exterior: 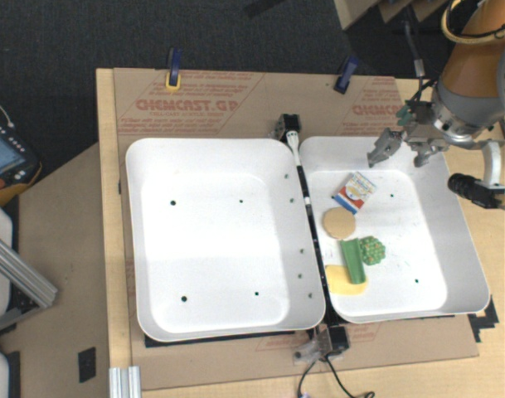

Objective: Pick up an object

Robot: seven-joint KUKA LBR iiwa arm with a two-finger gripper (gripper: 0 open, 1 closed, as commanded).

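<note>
My end effector (404,150) hangs at the upper right of the frame, over the top edge of the right bin (451,239), its two fingers (383,149) spread apart with nothing between them. My grey arm (476,65), with its orange band, reaches in from the right side of the picture.

Lower in the right bin, toward its left half, lie the objects for picking. A small packet (354,191) in white, red and blue sits tilted nearest my end effector, below and to its left, and apart from it. Just below the packet rests a tan round disc (339,223). Further down, a green stick-shaped piece (352,259) lies across a yellow piece (347,283), with a knobbly green lump (373,250) touching its right side. None of these objects is in contact with my fingers.

The left bin (144,247) fills the centre and left of the frame, showing four dark dots on its white floor. Both bins rest side by side on a brown cardboard sheet (235,94) printed with red lettering, which covers the surface; a blue and yellow clamp (173,71) pins its top edge at upper left, and another blue clamp (347,73) holds it at upper centre.
</note>
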